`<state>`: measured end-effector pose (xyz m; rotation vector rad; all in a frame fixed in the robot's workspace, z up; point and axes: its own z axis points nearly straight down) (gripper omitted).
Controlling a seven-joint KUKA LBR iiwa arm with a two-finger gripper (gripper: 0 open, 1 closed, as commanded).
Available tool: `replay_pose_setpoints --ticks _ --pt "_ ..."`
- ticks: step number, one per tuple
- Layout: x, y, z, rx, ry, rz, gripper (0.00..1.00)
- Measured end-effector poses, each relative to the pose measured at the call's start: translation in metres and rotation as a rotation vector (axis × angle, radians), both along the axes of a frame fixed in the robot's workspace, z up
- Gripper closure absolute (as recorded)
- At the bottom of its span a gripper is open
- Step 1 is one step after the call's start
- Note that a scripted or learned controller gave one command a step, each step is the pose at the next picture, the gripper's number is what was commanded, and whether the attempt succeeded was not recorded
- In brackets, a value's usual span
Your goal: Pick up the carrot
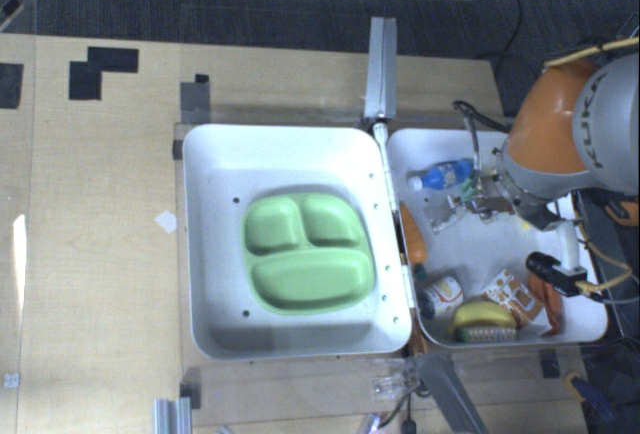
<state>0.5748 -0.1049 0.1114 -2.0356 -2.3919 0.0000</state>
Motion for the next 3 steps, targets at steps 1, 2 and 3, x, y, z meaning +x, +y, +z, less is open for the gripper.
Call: replay_pose_setpoints --ticks 1,2,3 --pt "0.002 0.001 0.009 0.0 -0.002 0.002 1.0" --pt "-0.072 -0.046 -0.021 -0.001 -0.018 -0.183 1.0" --pt "-0.081 -0.093 -0.022 0.001 -0.018 -0.455 1.0"
